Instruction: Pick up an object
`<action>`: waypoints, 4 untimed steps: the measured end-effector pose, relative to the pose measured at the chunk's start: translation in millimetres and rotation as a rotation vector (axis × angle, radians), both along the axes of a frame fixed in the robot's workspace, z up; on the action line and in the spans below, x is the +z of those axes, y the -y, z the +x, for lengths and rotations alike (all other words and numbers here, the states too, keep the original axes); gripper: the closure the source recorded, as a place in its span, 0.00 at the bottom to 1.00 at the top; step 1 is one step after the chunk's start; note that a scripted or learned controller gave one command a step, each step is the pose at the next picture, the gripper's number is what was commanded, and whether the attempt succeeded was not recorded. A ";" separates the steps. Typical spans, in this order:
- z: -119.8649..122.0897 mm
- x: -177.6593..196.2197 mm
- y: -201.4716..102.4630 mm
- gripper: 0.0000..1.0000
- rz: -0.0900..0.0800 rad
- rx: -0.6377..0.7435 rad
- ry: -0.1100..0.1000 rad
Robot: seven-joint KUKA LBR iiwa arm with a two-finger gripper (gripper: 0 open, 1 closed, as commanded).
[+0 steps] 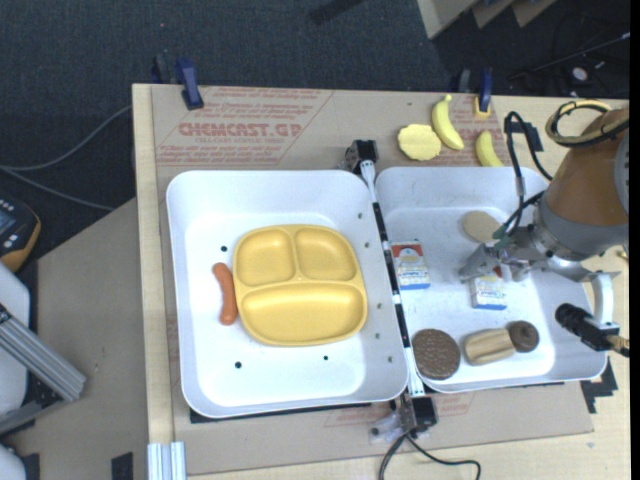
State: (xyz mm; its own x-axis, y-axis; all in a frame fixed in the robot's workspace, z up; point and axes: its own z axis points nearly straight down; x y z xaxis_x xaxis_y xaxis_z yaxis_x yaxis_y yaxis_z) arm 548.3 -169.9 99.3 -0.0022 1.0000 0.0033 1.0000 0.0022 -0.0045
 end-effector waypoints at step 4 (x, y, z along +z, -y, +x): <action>23.2 -14.8 7.4 0.00 -0.002 -0.004 0.009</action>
State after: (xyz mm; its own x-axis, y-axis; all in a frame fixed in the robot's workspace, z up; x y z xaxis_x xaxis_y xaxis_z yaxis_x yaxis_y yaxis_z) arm 571.5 -177.3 84.6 0.0021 1.0000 0.0010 1.0000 -0.0021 0.0042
